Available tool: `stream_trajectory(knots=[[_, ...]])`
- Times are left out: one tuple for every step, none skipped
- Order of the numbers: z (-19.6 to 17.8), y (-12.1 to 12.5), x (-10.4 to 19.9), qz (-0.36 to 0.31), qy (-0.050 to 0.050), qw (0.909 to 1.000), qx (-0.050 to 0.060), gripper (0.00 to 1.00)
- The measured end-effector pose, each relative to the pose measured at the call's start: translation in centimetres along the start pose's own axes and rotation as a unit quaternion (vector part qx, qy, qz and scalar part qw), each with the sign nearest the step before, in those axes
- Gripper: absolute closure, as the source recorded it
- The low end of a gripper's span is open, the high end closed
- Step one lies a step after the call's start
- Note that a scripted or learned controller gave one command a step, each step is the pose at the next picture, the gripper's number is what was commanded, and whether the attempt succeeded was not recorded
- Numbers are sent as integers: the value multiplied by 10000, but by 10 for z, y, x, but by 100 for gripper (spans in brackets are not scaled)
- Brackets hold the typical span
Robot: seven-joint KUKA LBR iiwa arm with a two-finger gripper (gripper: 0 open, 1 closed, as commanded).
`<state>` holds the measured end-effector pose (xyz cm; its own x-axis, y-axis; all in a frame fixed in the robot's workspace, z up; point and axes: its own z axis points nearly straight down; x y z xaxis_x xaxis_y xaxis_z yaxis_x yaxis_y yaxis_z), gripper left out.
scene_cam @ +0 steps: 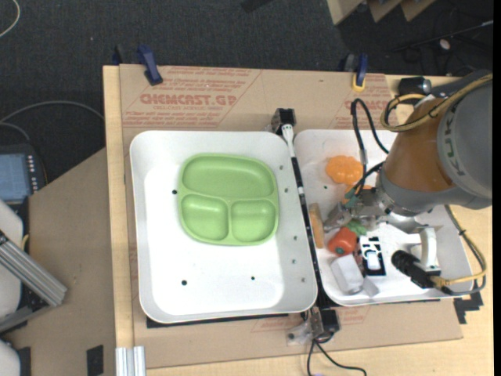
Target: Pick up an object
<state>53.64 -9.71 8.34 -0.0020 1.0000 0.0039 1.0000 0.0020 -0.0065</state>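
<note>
Where the brown tabletop [219, 339] comes nearest, two white bins sit side by side. The left bin [156, 272] holds a green divided plate [228, 198]. In the right bin [317, 151] a pale block [347, 273] lies nearest, then a red object [341, 243], roundish, with no clear long axis. Just behind it the gripper [354, 210] sits amid clutter; I cannot tell how far open it is. Beyond are an orange lump [344, 168], blue clamps [149, 65] and dark carpet [156, 14].

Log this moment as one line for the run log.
arm: over right bin | end effector: down among items, beside red object | grasp: unconfirmed | left bin: green divided plate
</note>
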Motion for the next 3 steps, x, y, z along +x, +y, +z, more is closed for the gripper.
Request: stream_trajectory(knots=[[-106, -41, 74, -31, -2, 10000, -75, 0], [-267, -57, 91, -16, -10, 9999, -132, 0], [-290, -58, 172, -38, -8, 10000, -62, 0]])
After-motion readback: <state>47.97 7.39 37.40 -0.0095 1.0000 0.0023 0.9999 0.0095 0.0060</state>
